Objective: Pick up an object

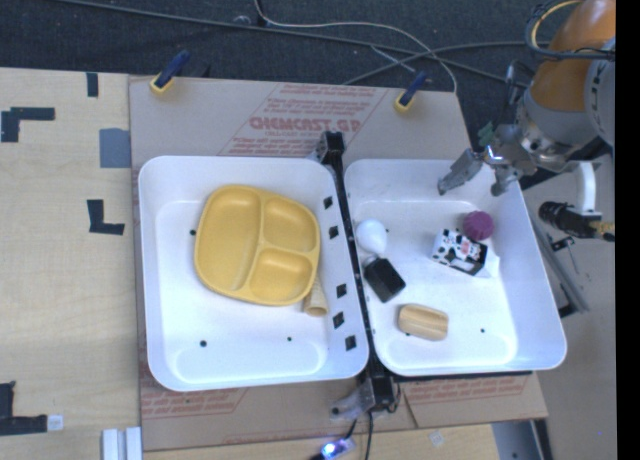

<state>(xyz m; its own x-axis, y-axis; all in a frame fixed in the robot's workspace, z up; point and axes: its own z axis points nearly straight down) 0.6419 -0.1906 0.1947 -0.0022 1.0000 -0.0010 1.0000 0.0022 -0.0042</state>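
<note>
My gripper [477,178] hangs over the far right corner of the right bin [530,348], open, with nothing between its fingers. Just below it lie a purple ball [479,223] and a black-and-white patterned object [459,251], side by side. Toward the bin's left side sit a white round object [372,236] and a black block [383,278]. A tan loaf-shaped piece [423,322] rests near the front. In the left bin [160,278] a yellow divided plate [257,245] lies flat, with a small tan cone [316,300] at its lower right edge.
A black divider [346,248] runs between the two bins. Yellow-and-blue clamps [170,71] [411,91] hold the cardboard sheet at the back. Cables [330,23] trail across the dark floor behind the bench.
</note>
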